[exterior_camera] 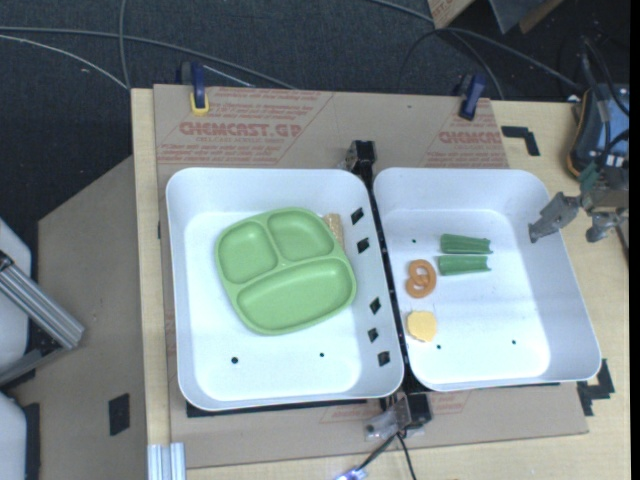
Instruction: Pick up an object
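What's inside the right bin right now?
In the right bin: two green pieces, an orange pretzel-shaped piece and a yellow round piece. Nothing covers them. The gripper hovers over the bin's right rim.

I see two white bins (200,358) on a tan board printed with reddish lettering (240,128). The left bin holds a light green divided plate (287,270). In the right bin I make out two darker green pieces (464,253), an orange pretzel (421,278) and a yellow round piece (422,325). Blue clamps (199,86) grip the board's far edge.
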`<state>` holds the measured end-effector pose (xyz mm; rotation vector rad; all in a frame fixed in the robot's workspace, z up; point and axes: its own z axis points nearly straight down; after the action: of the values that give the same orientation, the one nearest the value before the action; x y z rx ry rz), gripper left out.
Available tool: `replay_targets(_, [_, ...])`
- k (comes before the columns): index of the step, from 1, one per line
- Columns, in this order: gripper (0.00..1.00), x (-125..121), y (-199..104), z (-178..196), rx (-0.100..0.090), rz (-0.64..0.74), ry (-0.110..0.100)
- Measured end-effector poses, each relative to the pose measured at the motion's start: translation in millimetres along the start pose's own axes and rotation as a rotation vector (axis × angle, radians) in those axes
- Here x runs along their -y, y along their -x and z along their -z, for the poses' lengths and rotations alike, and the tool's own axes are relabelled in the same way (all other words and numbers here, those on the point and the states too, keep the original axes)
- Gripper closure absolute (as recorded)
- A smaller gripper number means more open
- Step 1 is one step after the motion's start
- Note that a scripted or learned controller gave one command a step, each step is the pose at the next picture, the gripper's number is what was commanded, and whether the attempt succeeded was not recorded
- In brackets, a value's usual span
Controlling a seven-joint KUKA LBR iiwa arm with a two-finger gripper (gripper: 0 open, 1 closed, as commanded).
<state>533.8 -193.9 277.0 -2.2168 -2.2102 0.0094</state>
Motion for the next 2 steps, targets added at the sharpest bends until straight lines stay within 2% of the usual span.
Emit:
replay_targets(1, [0.00,-2,-1,6,0.003,0.003,0.011])
replay_targets(2, [0.00,-3,-2,-36,0.001,0.003,0.008])
